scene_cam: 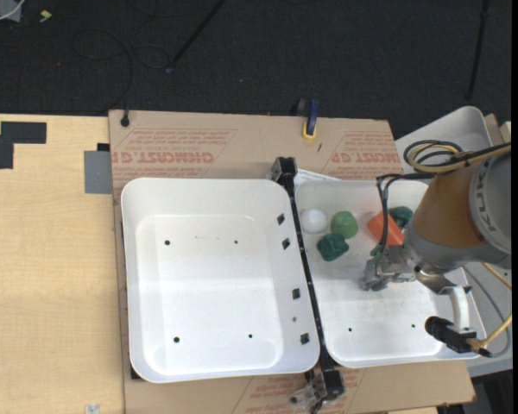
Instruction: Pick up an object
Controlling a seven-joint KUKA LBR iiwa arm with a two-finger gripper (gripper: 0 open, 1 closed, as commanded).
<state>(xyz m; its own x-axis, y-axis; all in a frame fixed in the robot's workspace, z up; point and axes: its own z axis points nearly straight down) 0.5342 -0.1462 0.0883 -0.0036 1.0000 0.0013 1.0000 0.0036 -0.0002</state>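
A: Camera view, right bin (388, 343). Contents?

B: Four small items, all clustered in its far half. White ball (313, 221), nearest the divider between the bins. Light green piece (344, 224), just beside the ball on the arm's side. Dark green piece (332, 247), just in front of those two, close to both; touching or not, cannot tell. Orange piece (378, 225), further toward the arm, partly covered by the wrist. A teal scrap (401, 216) shows behind the orange piece, mostly hidden.

A: Left bin (155, 231)?

B: Nothing to list. Bare floor with a few dark dots.

A: Tool (378, 276)?

B: Low over the right bin floor, in front of the orange piece and to the arm's side of the dark green piece. It reads as a dark, cluttered shape from above; whether it stands apart or together, cannot tell. Nothing visible in it.

A: Handling notes?

B: Judgement only. All items look small and light, probably foam or soft plastic, not fragile. The ball is smooth and round, likely to roll away from a poor pinch; take it across its widest part. The dark green piece looks lumpy, offers flatter sides, and sits nearest the tool: likely the easiest candidate, gripped across its narrow width. The orange piece is crowded by the wrist.

A: Risk?

B: Tight cluster; closing on one may nudge its neighbours.
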